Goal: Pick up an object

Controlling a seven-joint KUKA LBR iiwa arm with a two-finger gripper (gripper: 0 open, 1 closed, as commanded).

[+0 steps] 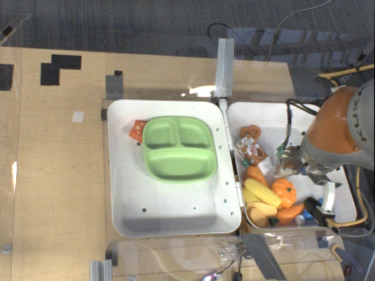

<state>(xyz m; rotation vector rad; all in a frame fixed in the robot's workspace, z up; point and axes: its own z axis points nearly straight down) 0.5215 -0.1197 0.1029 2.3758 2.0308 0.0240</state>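
Gripper (288, 167) low in the right bin (266, 113), hanging off the orange-banded arm (331, 127) that comes in from the right. The view is too small and cluttered there to tell its state, and nothing can be seen in its grasp. It sits just above and beside the orange fruit (283, 191). Left of that lies the corn (262, 192), with a carrot (255, 173) above it, then a printed packet (252, 151) and a pretzel (250, 132) further up. A yellow piece (258, 215) and another carrot (290, 211) sit along the bottom wall, all crowded and touching. Any of these could serve as the pick; the orange fruit is nearest. Left bin (123, 204) holds a green tray (177, 148) with a red piece (136, 132) tucked at its left edge, well apart from the arm. Risks, as I judge them: a round fruit may roll out of a two-finger pinch; tight packing may let a finger land on the corn or carrot and shove the pile instead of closing around one item; the bin wall is near.
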